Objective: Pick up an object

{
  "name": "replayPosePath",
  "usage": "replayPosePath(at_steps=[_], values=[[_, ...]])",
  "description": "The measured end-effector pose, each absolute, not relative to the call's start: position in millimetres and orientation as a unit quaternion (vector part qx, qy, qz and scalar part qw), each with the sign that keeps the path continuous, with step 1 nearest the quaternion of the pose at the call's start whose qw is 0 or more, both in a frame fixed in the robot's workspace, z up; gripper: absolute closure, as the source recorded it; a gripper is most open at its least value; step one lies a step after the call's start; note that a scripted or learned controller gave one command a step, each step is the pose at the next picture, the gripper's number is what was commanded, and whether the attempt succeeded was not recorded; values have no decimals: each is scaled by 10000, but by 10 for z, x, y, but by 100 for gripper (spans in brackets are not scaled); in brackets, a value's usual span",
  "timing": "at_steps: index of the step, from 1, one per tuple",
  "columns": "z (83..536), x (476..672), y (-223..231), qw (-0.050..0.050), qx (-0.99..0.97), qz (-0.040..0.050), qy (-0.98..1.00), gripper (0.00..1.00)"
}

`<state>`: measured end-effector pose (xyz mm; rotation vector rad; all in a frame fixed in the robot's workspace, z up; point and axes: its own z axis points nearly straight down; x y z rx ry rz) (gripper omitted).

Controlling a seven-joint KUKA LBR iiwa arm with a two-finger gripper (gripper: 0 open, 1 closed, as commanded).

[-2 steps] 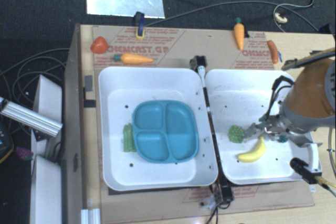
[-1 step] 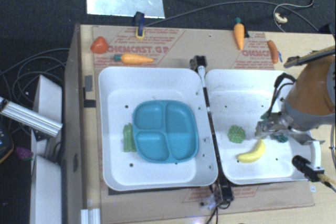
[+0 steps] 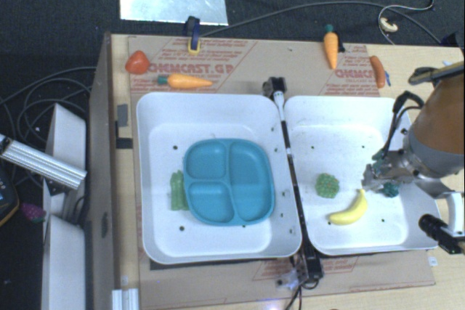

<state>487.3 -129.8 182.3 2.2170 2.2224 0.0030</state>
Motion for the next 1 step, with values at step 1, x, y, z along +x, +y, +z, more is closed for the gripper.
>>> replayPosePath(at_steps=[1], values=[[1821, 4871, -1298, 9, 7062, 8, 7080, 0]])
